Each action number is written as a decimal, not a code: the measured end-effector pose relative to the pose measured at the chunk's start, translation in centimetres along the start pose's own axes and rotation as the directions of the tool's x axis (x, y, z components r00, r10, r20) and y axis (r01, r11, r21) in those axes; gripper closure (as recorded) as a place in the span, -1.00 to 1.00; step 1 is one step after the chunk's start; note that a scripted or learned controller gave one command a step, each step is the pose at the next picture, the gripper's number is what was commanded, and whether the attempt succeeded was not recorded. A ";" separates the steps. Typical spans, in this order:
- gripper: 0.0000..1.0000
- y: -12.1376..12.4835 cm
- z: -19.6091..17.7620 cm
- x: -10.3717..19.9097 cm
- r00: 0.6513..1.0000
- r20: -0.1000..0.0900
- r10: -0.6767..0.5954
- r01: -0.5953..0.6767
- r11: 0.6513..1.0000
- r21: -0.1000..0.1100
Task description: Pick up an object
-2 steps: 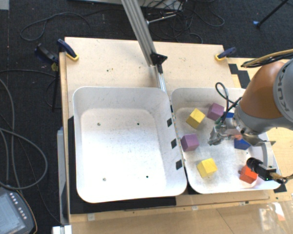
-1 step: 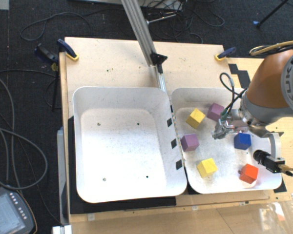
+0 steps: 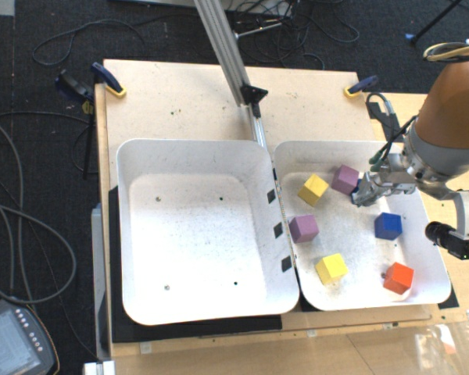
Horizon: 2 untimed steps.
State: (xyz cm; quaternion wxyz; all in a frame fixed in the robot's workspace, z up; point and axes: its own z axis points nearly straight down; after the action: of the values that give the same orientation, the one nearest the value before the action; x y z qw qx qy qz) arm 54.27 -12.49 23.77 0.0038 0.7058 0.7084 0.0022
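1. White plastic forms the two shallow bins on the table (image 3: pixel 180 92); the left bin (image 3: pixel 141 209) lies bare of blocks, and the right bin (image 3: pixel 430 287) holds six small blocks.
2. Blocks in the right bin: a purple block (image 3: pixel 345 179) at the far side, a yellow block (image 3: pixel 314 188) just left of it, a second purple block (image 3: pixel 303 228) near the bin's left wall, a second yellow block (image 3: pixel 331 268) nearer the camera, a blue block (image 3: pixel 388 226) to the right, and an orange-red block (image 3: pixel 399 277) in the near right corner.
3. The end effector (image 3: pixel 365 194) reaches in from the right and sits low over the far part of the right bin, just beside the first purple block's right edge. No block can be seen between its parts, and whether it is spread or closed cannot be told at this angle.
4. Judged from this, the step in hand is the approach to a grasp, and the far purple block looks like the nearest candidate.
5. To do it well, the end effector should be centred over that block rather than beside it, and lined up with the block's flat faces so it does not pinch across a corner.
6. The yellow block just to the left leaves little room on that side, so a descent that straddles the purple block in the near–far direction would likely avoid nudging its neighbour.
7. The blue block stands apart from the others and would probably be the easier alternative.
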 end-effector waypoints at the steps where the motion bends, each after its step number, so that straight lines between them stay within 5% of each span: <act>1: 1.00 0.1 -2.4 0.0 1.000 -0.001 0.001 -0.001 1.000 0.004; 2: 1.00 2.0 -0.9 4.8 1.000 -0.003 -0.004 0.004 1.000 0.009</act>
State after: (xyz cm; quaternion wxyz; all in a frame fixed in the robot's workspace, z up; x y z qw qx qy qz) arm 56.29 -7.64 24.66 -0.0003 0.7045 0.7097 0.0002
